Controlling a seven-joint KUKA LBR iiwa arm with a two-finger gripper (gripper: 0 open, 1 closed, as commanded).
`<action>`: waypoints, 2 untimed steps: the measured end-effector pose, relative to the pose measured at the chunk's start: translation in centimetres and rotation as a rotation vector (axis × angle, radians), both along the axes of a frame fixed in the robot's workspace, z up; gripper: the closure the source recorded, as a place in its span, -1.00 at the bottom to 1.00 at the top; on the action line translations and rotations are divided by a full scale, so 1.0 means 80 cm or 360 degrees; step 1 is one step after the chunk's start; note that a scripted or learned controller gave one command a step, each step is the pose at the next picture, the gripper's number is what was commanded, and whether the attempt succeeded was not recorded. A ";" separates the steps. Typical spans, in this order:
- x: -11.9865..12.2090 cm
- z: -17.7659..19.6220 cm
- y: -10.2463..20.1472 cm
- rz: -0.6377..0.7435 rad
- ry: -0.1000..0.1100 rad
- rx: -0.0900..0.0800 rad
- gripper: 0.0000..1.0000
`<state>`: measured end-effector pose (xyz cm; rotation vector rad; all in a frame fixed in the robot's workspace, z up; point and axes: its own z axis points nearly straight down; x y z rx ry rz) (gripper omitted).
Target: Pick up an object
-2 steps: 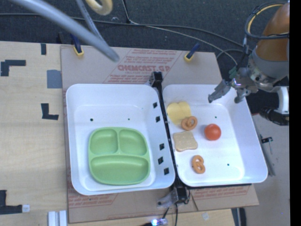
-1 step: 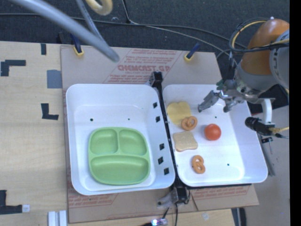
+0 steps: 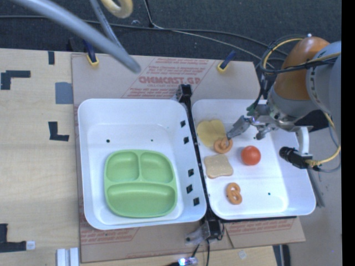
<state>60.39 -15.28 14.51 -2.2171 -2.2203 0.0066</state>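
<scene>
Reaching arm: the grey arm (image 3: 310,76) with its orange band enters from 3 o'clock, wrist angled down toward 9 o'clock.
Left bin (image 3: 89,121): glossy white, carrying a smooth green divided plate (image 3: 140,183).
Right bin (image 3: 294,198): shallow white, carrying the food pieces.
Gripper (image 3: 249,125): fingers spread apart, clasping nothing, above the bin's 11 o'clock part.
Yellow disc (image 3: 209,130): flat, at 9 o'clock of the gripper.
Toast slice (image 3: 218,165): tan, squarish.
Tomato (image 3: 250,155): round, red, at 6 o'clock of the gripper.
Pretzels: one (image 3: 223,145) touching the disc's edge, one (image 3: 234,193) near 6 o'clock.
</scene>
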 end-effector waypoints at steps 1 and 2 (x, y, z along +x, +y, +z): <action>-0.004 -0.055 0.005 0.0000 0.0000 0.0000 -1.00; -0.003 -0.040 0.005 0.0003 -0.0005 0.0000 1.00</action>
